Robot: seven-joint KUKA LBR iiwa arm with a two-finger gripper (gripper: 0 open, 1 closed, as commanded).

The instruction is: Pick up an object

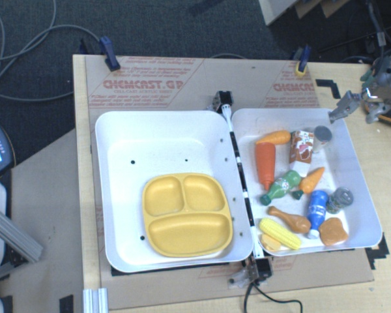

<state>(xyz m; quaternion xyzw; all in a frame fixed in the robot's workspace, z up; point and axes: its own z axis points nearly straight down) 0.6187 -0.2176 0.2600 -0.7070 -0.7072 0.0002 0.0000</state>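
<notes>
While the claw (pixel 378 103) hangs at the far right edge of the camera view, above the worktop (pixel 182 87) and just outside the right bin (pixel 358 175), nothing lies between its parts, and I cannot tell how it is set.

All the things worth picking sit in that right bin: a red carrot (pixel 265 162), an orange carrot (pixel 274 137) above it, a small carton (pixel 302 150), a green bottle (pixel 283 187), a blue bottle (pixel 317 208), a drumstick (pixel 291 220), a corn cob (pixel 279 233) and a bread roll (pixel 334 231). They lie crowded, several touching.

The left bin (pixel 117 175) carries a yellow divided plate (pixel 186 214).

A good try, I judge, would aim for a thing with free sides; the red carrot lies fairly apart from its neighbours and offers a straight body to close across. Coming straight down over its middle should keep the bin wall and the other toys out of the way.

Red print on the cardboard under the bins reads roughly "CHEMCAST GP". The carton's label is too small to read.
</notes>
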